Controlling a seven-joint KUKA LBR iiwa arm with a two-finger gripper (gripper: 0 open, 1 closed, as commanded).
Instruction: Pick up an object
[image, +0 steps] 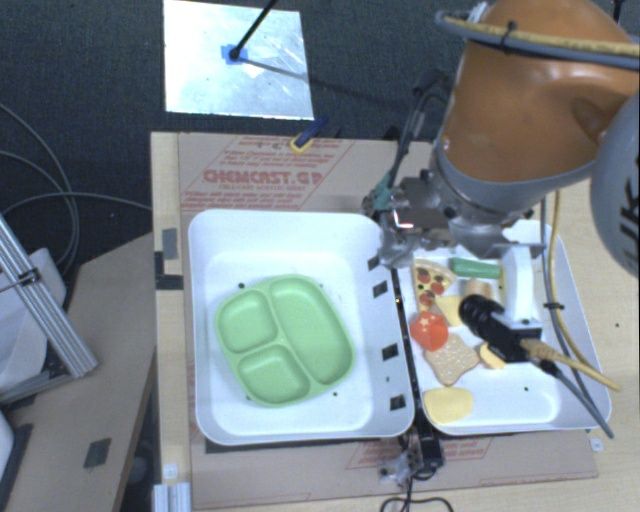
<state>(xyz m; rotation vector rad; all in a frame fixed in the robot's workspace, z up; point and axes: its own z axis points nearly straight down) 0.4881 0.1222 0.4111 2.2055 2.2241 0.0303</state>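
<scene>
The grey-and-orange arm (530, 110) hangs over the right bin's (560, 400) far end, hiding its jaws; whether they are apart or together cannot be told. Left of them, a green divided plate (285, 340) lies in the left bin (215, 245). Just below them lie a pizza slice (431, 281), a green piece (473, 267), a tomato (430, 330), a cracker (452, 360) and a yellow piece (448, 404).

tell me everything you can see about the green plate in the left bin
The green plate is a pale green divided tray that looks like matte plastic, with rounded corners and three compartments: one long one and two smaller ones. It lies flat and right way up on the floor of the left bin, turned at a slant to the bin's walls. Nothing sits in it, and it touches only the bin floor.
</scene>
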